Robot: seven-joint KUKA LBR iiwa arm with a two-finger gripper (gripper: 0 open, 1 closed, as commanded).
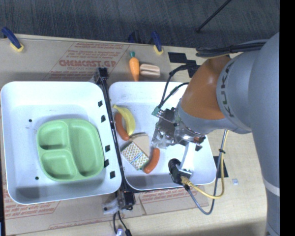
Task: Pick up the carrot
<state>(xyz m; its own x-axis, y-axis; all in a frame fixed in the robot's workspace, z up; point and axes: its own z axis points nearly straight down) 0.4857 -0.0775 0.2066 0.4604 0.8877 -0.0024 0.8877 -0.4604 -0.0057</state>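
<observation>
risk of a wrong pick, chiefly. pincer point(161, 137) low over the middle of the right shallow white bin point(202, 177), hanging just above a short orange-red sausage-shaped toy point(151, 161) and a small patterned box point(135, 155). cannot tell how far open or closed; nothing seen in its grasp.

small orange carrot with a green top point(133, 68) not in either bin at all: lying on the brown cardboard-covered counter point(49, 63) beyond the right bin's far rim, just beside a tan wooden block point(149, 71), well apart from the pincer.

easy to mistake colour here. two orange-red sausage toys in the bin, the second point(120, 126) pressed against a yellow banana point(127, 118), both close in hue to the carrot and far nearer. closing where now placed would likely catch a sausage or the box, not the target.

further trouble on the way over: would need lifting clear of the bin's far wall, else a knock on the rim. then a tight approach, with the block touching or nearly touching the carrot, so a sloppy descent could nudge the block or roll the carrot away.

green divided plastic plate point(69, 149) in the left bin of no concern.
</observation>
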